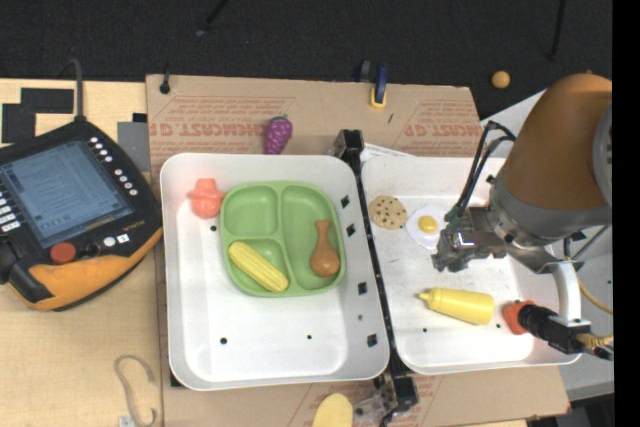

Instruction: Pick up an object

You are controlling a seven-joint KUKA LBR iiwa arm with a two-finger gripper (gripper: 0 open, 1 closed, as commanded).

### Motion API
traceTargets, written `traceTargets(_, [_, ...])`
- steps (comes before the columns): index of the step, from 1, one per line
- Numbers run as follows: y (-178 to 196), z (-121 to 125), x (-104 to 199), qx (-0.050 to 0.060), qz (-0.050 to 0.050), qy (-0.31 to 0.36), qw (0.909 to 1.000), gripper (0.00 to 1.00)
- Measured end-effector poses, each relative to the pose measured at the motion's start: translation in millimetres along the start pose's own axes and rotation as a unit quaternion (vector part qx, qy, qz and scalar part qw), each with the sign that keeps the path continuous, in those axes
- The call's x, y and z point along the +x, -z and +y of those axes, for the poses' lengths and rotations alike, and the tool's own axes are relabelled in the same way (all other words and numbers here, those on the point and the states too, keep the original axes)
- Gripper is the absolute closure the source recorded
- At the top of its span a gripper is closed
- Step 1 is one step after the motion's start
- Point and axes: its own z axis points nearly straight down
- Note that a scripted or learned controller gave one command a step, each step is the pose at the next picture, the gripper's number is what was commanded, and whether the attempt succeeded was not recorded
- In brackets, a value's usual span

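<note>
My gripper [452, 253] hangs over the right bin [425, 347], just right of a fried egg [427, 225] and above a yellow mustard bottle [458, 304] lying on its side. A cookie [387, 211] lies at the bin's upper left. Beside the bottle's right end is a red-capped piece [516, 317]. Nothing shows between the gripper's tips. In the left bin [270, 340], a green divided plate [252, 205] holds a corn cob [258, 266] and a chicken drumstick [324, 252]. A pink toy [205, 198] lies left of the plate.
A purple grape bunch [278, 134] rests on the cardboard behind the left bin. A teach pendant [60, 205] sits at the far left. A yellow item [333, 410] lies below the bins. The arm's bulky orange-banded wrist [560, 145] covers the right bin's upper right.
</note>
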Motion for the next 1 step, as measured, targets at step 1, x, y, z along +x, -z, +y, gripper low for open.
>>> traceTargets(1, [-2.9, -3.7, -14.1, 0.001, 0.000, 0.000, 1.0000, 1.00])
